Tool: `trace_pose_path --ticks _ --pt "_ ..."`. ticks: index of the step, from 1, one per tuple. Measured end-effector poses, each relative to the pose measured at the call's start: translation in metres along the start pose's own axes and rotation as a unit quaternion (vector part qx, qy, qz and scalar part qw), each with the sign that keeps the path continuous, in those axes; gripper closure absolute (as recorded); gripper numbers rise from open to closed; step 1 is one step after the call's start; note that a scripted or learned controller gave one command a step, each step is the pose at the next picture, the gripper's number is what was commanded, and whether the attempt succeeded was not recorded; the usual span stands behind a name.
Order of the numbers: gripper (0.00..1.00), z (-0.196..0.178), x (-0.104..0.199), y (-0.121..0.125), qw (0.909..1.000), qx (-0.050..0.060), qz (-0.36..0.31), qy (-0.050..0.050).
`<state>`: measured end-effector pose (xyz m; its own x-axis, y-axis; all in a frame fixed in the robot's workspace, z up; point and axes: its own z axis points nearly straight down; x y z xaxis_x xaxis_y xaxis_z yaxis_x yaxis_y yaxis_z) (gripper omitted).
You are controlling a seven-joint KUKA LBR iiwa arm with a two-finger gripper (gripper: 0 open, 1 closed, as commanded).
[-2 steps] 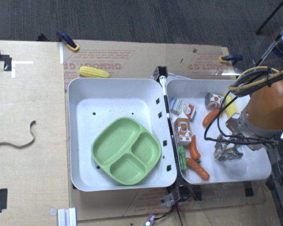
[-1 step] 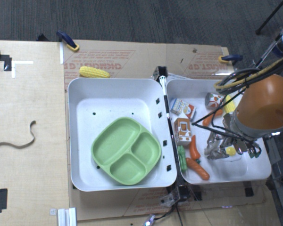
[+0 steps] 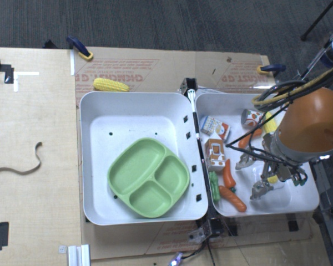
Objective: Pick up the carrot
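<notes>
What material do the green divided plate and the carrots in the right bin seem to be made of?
Green plate: probably moulded plastic, smooth with a dull sheen, one even colour and rounded compartment walls.
Carrots: likely toy plastic; the orange is uniform and slightly glossy, though real ones cannot be ruled out.
Right bin: appears thin white plastic.

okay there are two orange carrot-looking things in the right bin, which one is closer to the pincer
The lower carrot, lying slantwise at the bin's near edge. It is nearer the pincer than the upper orange piece beside the snack packet.

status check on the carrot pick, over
Pincer open over right bin, holding nothing. Orange tapered carrot lies left of it, untouched. Second orange vegetable and green piece crowd it.
</notes>
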<state>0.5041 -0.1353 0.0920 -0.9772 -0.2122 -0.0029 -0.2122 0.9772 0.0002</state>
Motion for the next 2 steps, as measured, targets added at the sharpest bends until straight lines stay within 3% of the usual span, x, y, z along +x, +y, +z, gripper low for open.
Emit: trace_pose_path --ticks 1,2 --pt "0.0 0.0 0.001 0.04 0.9912 0.0 0.132 0.001" --pt "0.0 0.0 0.016 0.047 0.9992 0.0 -0.04 0.001"
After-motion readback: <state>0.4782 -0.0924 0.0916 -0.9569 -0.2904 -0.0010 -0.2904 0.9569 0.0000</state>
